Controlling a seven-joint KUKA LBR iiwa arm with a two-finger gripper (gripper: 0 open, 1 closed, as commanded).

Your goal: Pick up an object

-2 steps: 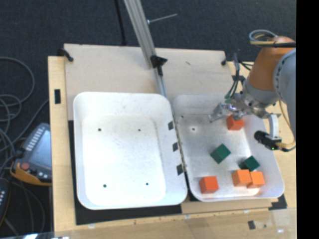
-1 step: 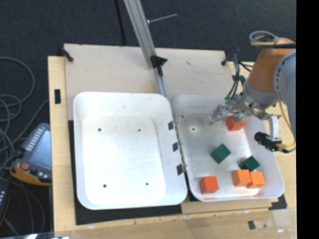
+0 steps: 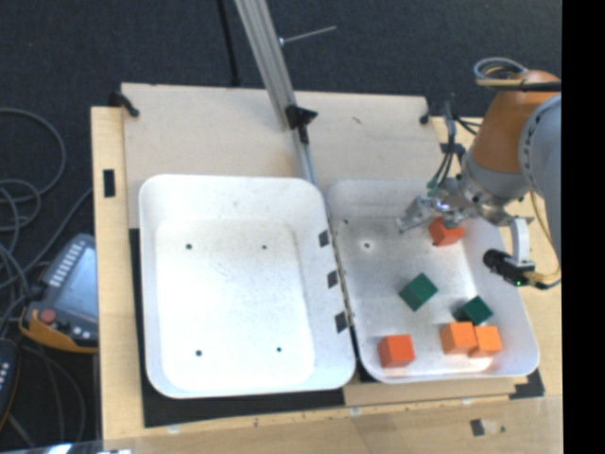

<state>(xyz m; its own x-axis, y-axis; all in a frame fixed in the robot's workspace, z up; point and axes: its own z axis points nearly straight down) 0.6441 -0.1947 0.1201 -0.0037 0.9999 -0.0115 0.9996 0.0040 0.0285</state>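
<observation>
A robot gripper [image 3: 440,214] hangs low over the far side of the right bin [image 3: 378,206], its grip unclear, positioned directly above an orange block [image 3: 447,234] apparently to grab it.

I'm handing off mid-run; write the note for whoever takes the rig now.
End effector: low over the back of the right white bin, at a small orange-red block; grip not confirmed.
Also in that bin: two dark green cubes, an orange cube at the front, two orange cubes touching front right.
Done: nothing lifted.
Left: secure and raise one object.
</observation>
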